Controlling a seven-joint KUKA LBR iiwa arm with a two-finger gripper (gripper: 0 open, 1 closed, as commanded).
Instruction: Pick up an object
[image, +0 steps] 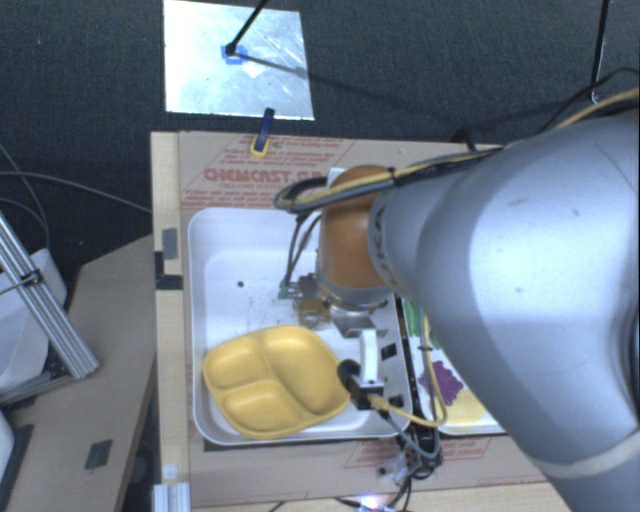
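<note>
The grey arm (520, 290) was seen reaching in from the right of the view; its orange band (345, 245) was placed above the white bin on the view's left (225, 265). The hand (340, 322) was lowered into this bin, just beside the far right edge of a yellow divided plate (268, 382); whether the two were touching could not be told. Whether the hand was wide or narrow could not be told either, because it was covered from above by the wrist. The plate was lying flat in the near part of that bin, with its compartments turned upward; a small dark speck (241, 284) was noticed on the bin floor farther back. In the other bin (485, 428), mostly hidden by the arm, a purple bunch of toy grapes (446, 380) was visible. Both bins were set on a cardboard sheet with red lettering (240, 175); at its far edge a small blue and yellow object (263, 132) was lying.
</note>
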